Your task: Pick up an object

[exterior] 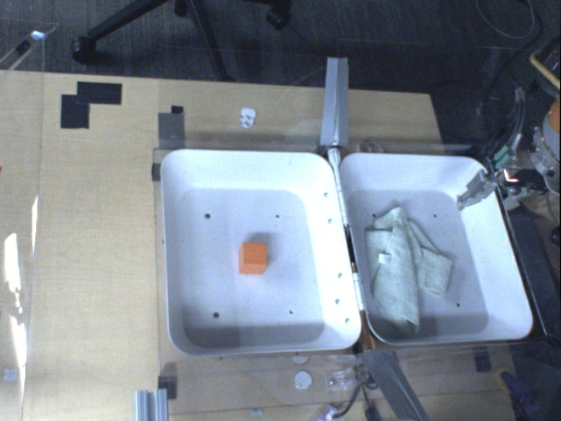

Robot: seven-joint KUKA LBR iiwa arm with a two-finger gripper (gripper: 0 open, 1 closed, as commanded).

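A small orange cube [253, 258] sits on the floor of the left white bin [180, 235], slightly left of its middle. A crumpled pale cloth [402, 265] lies in the right white bin [491, 279], stretching from the centre toward the front. My gripper [472, 195] reaches in at the right bin's far right corner, above the rim, apart from the cloth and holding nothing that I can see. Most of the arm is cut off by the right side of the view.
A grey metal post [334, 103] stands behind the seam between the bins. Cables and arm hardware [526, 156] crowd the far right. The wooden bench [79, 261] extends to the left, and a chair base [184, 7] stands on the floor behind it.
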